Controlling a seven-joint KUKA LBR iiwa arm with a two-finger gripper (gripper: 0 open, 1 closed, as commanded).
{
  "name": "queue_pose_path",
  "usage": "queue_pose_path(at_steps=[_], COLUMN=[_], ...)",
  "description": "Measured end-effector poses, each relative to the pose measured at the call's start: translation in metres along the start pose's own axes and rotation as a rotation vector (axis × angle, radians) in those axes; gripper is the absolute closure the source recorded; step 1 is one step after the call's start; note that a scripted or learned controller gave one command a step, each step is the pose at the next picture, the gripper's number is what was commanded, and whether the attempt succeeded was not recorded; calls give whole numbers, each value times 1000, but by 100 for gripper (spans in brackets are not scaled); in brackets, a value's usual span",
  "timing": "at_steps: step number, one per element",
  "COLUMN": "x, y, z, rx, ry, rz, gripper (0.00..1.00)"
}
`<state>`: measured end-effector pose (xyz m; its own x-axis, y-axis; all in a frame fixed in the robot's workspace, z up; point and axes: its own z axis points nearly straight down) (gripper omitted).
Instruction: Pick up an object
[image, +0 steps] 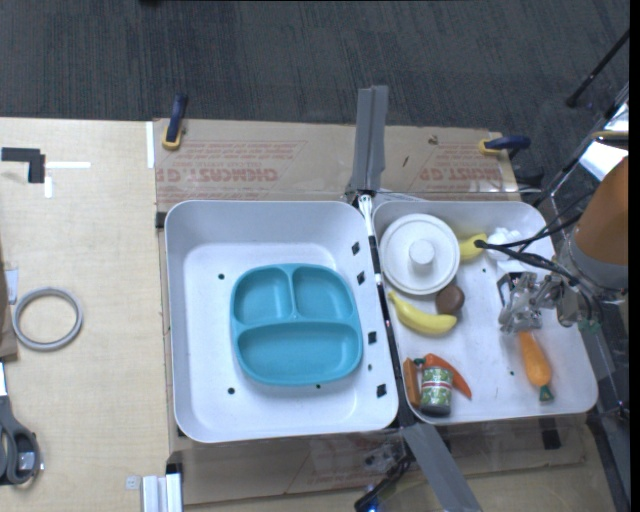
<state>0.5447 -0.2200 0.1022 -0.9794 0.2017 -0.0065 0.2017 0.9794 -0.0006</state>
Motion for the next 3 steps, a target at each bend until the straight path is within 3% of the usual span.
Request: queue_pose_path(at_steps=[1,2,3], x=[0,60,59], y=[0,-14,-14], z=[0,10,1], rx=[0,-1,0], ry=[1,6,2], rz=[0,12,9], gripper=[0,0,100])
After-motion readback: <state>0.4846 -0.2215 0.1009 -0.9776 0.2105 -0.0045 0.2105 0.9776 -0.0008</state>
